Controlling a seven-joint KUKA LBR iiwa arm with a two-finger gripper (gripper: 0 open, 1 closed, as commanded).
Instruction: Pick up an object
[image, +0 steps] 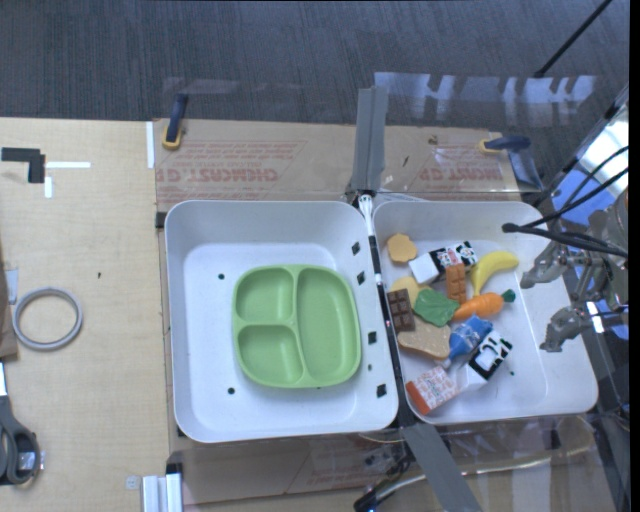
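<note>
The right white bin (560, 385) holds a heap of toy foods: a yellow banana (495, 268), an orange carrot (478, 305), a round tan biscuit (402, 247), a brown chocolate bar (401, 310), a green leaf piece (434, 306), a bread slice (424, 343), a blue item (465, 340), a black-and-white box (489, 356) and a red-and-white packet (432, 390). My gripper (553, 302) hangs over the bin's right side, right of the heap. Its two grey fingers stand apart, with nothing between them.
The left white bin (190, 330) holds a green divided plate (298, 325). A grey ring (44, 318) lies on the wooden bench at the left. Cardboard (260, 165) lies behind the bins.
</note>
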